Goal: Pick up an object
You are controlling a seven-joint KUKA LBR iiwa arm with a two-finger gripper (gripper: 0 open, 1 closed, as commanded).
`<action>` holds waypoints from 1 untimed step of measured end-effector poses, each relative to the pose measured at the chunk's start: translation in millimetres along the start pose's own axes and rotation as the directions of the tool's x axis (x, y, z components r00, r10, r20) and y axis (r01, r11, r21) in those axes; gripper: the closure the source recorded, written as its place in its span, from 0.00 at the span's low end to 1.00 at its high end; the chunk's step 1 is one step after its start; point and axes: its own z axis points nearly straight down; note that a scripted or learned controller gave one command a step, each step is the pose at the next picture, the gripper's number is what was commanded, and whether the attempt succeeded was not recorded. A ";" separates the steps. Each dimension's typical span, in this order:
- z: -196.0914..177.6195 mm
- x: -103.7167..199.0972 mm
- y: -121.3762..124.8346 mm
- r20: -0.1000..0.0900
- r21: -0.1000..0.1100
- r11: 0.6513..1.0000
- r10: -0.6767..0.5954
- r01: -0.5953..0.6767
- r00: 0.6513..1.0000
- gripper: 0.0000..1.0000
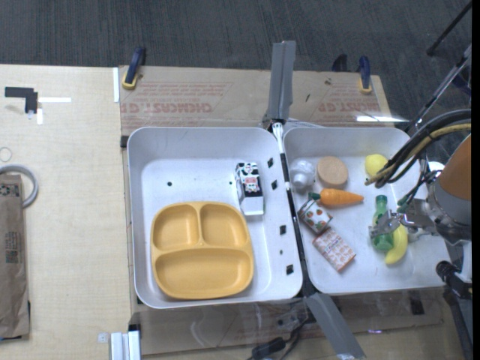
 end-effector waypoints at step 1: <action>-10.9 -3.4 1.3 0.008 -0.006 1.000 0.004 -0.004 1.000 1.00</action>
